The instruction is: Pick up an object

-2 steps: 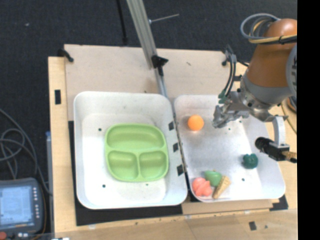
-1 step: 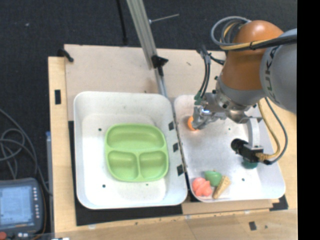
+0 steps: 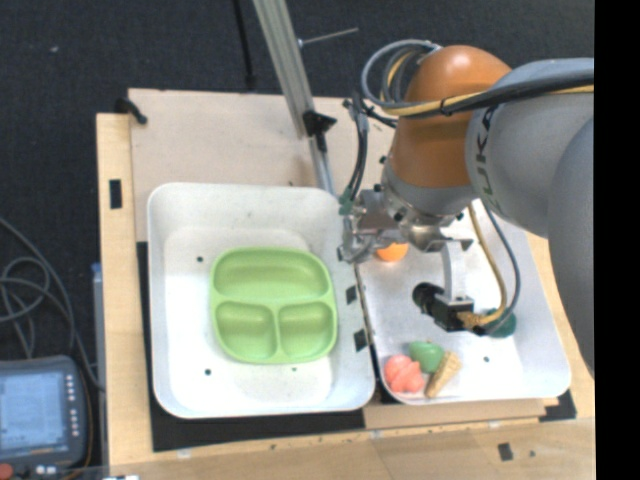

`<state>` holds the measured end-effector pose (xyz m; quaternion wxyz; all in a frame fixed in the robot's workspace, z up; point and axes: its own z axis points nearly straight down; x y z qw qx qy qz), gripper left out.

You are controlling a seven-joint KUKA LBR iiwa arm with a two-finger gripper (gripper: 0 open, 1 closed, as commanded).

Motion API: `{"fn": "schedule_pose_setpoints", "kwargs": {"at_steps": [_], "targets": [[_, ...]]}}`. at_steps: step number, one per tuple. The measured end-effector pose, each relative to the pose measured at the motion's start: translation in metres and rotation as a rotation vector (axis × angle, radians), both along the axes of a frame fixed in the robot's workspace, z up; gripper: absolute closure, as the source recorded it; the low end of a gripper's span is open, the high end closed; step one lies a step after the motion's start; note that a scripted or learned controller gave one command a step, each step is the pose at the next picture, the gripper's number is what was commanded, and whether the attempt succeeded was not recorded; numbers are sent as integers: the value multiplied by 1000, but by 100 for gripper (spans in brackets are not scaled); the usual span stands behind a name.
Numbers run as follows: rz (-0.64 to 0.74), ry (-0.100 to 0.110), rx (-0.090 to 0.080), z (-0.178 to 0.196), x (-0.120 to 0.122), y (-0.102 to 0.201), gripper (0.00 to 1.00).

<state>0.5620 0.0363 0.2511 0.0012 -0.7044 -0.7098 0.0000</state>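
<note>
Bench (image 3: 200, 138) carried two shallow white bins side by side. The left bin (image 3: 170, 268) held a green divided plate (image 3: 272, 304) with three compartments, lying flat near the bin's middle.

The arm (image 3: 520, 148) reached in from the right, its orange band (image 3: 445, 83) uppermost, with the wrist over the upper left part of the right bin (image 3: 530, 358). The tool (image 3: 372, 240) hung low at that bin's left wall, close to the seam between the two bins. Whether the tool was apart or together could not be told, as the wrist hid it from above. Nothing was seen held in it.

A small orange piece (image 3: 392, 253) lay in the right bin just beside the tool, partly hidden beneath the wrist; contact could not be confirmed.

Three further items lay grouped at the near edge of the right bin: a pink piece (image 3: 403, 373), a green piece (image 3: 427, 353) touching it, and a tan cone (image 3: 444, 373) leaning against both. A teal piece (image 3: 503, 323) lay further right, partly covered by cable, well apart from the tool
</note>
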Motion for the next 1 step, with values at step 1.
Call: {"fn": "schedule_pose_setpoints", "kwargs": {"at_steps": [1], "targets": [[-1,2,-1,-10,-1,47,100]]}}
